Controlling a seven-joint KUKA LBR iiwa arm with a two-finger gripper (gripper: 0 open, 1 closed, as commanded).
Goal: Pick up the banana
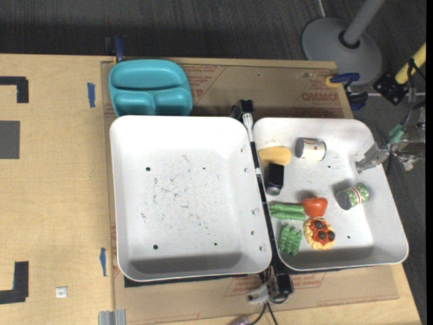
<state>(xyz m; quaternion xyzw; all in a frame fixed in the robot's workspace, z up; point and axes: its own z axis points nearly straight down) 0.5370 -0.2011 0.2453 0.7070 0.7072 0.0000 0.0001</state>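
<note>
On cardboard bench [54, 181]: 2 white bins [183, 195], teal tray [150, 87]; hand [379, 154] state unclear.

The short, fat yellow toy banana [275, 155] lies flat in the right white plastic bin [385, 239]. It is near the bin's left wall, up toward the far left corner. It lies sideways, with its long side running left to right. Its right end looks rounded and a bit wider. Its near edge sits just above a small black block [274, 176]; I cannot tell if they touch.
</note>
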